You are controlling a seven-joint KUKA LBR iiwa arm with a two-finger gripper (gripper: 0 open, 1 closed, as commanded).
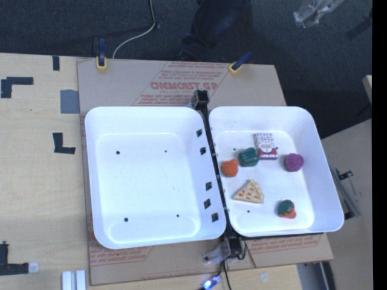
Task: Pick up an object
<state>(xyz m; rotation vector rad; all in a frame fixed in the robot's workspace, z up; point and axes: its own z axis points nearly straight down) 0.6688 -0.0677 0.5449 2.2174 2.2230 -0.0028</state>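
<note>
The objects lay in the right bin. A small red and white carton sat near the middle, a green piece touching it at eight o'clock and an orange ball just beyond. A purple ball lay at four o'clock of the carton, apart. A waffle-like wedge and a green and red piece lay nearer the front wall. The left bin adjoined at nine o'clock on the tabletop. My pincer hung blurred at one o'clock, well apart; whether it stood apart or together I could not tell.
</note>
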